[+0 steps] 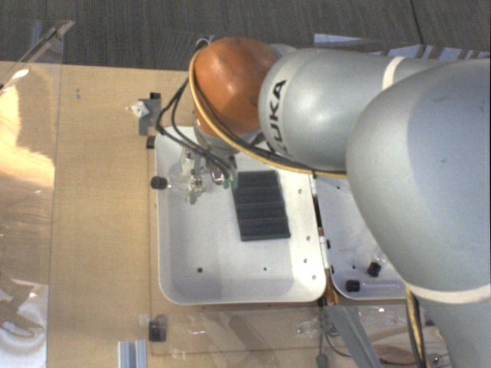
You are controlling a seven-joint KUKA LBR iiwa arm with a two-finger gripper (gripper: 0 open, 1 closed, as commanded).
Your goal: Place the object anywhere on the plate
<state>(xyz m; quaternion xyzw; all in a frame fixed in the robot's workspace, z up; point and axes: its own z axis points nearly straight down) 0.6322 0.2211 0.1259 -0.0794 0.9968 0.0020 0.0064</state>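
A dark ribbed rectangular plate [261, 204] lies flat in the upper middle of the left white bin [230, 274]. My gripper [201, 178] hangs over the bin's upper left part, just to the left of the plate's top corner, beneath the orange band [230, 83] of the arm. A small green bit [229, 179] shows right at the gripper, next to the plate's upper left corner; I cannot tell if it is a held object or part of the tool. The arm's bulk hides the bin's far edge.
The right bin [360, 240] is mostly covered by the grey arm [399, 152]; two small black pieces [374, 268] [352, 286] show near its front edge. A black knob [158, 182] sits at the left bin's left rim. Wooden bench [100, 205] spreads to the left.
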